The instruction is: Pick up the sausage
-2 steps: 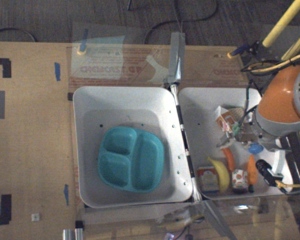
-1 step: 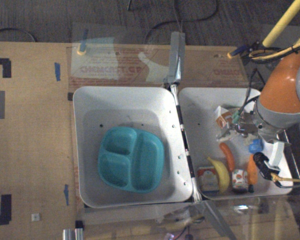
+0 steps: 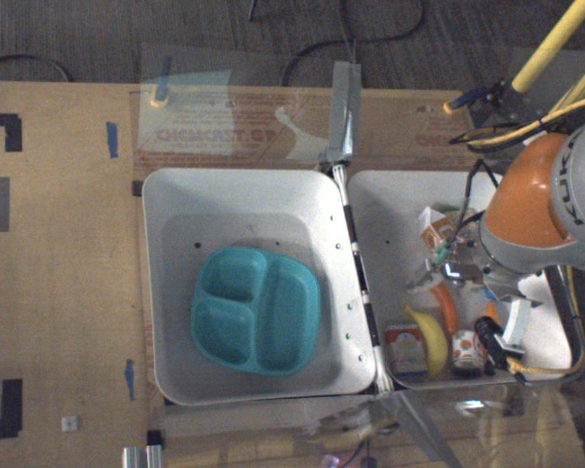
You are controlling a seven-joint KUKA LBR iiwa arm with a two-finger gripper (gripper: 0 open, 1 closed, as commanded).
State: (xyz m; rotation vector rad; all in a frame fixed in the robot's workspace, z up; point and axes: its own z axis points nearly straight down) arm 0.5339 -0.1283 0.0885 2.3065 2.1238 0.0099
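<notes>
The gripper [image 3: 451, 271] (its opening could not be told) was poised over the right bin [image 3: 390, 222], where alignment along the orange sausage [image 3: 448, 307] beside the banana [image 3: 432, 339] was judged essential.

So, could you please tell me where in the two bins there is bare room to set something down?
Left bin: bare floor borders the teal plate, widest toward the far wall. Right bin: its far-left corner is bare; near the arm it is crowded with the banana, small boxes and other items.
</notes>
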